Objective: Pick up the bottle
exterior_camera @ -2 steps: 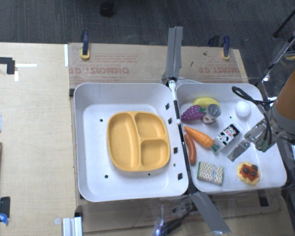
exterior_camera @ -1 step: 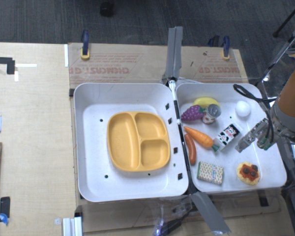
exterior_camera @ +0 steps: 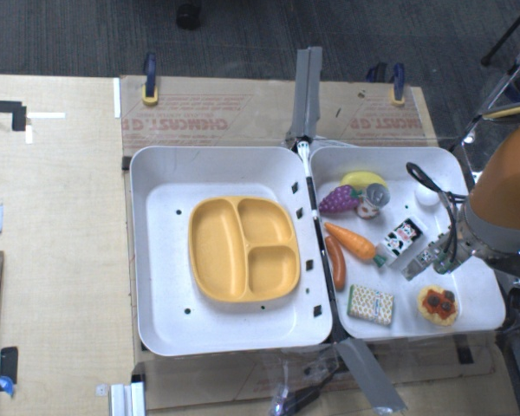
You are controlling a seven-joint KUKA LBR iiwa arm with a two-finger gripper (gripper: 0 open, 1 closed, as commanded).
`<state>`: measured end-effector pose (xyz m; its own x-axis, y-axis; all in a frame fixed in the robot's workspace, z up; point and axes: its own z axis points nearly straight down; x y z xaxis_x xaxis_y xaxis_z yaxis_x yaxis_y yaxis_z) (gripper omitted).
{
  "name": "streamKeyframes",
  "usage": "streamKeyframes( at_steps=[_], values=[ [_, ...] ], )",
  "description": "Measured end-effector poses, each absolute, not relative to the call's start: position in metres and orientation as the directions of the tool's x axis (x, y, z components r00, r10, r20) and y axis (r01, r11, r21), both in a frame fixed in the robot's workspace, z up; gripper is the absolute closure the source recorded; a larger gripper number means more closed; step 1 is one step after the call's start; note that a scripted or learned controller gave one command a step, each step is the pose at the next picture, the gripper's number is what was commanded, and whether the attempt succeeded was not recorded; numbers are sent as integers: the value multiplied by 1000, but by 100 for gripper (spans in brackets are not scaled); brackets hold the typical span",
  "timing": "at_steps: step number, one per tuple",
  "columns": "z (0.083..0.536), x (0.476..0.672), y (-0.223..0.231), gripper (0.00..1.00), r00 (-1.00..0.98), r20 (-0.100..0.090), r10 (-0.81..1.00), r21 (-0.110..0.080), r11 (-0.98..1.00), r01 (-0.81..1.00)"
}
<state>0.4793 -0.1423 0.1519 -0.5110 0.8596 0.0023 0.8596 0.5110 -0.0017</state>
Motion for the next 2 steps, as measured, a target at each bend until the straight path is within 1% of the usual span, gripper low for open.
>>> streamKeyframes(
  at_steps=[1,2],
  values=[
    [91,477,-131,100,-552,1,834,-1,552,834],
    [92,509,-185,100,-544,0,839,0,544,839]
  ],
)
